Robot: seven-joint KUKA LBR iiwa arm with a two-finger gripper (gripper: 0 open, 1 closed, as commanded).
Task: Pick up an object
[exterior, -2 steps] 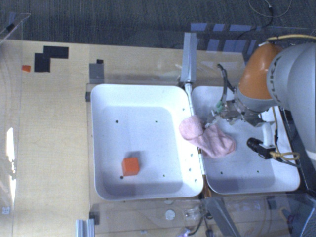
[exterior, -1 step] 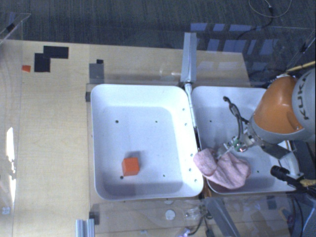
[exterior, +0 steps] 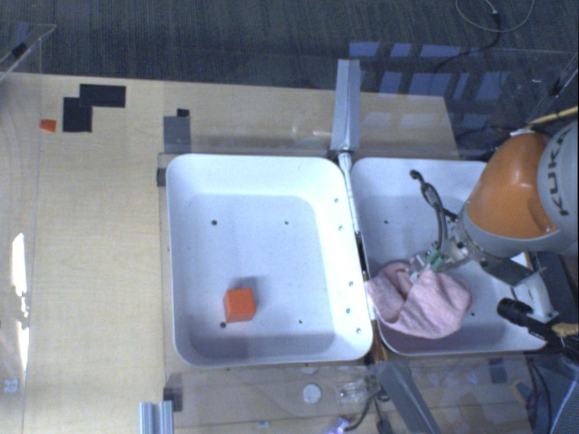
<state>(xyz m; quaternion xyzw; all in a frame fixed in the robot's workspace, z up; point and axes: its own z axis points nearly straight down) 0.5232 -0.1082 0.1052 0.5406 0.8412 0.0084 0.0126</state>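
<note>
The arm [exterior: 520, 197] comes in from the right over the right bin [exterior: 398, 188], its orange band sitting above the wrist. The hand [exterior: 436, 262] is down at the top edge of a pink cloth [exterior: 421, 301], which lies crumpled in the near left part of that bin, with one fold pushed up against and partly over the wall it shares with the left bin [exterior: 199, 197]. The hand looks to be touching the cloth where the fabric bunches up, but the fingertips are too small and too mixed in with the folds to read, so I cannot tell whether they are spread, pressed together or pinching the fabric. A dark cable [exterior: 427, 197] curves from the wrist back across the bin floor. In the left bin an orange block [exterior: 240, 305] sits alone on the floor toward the near left, well apart from the cloth and the hand. Both bins rest side by side on the pale wooden counter [exterior: 90, 269], where some black marks [exterior: 90, 105] and a small orange square [exterior: 48, 126] show at the far left
</note>
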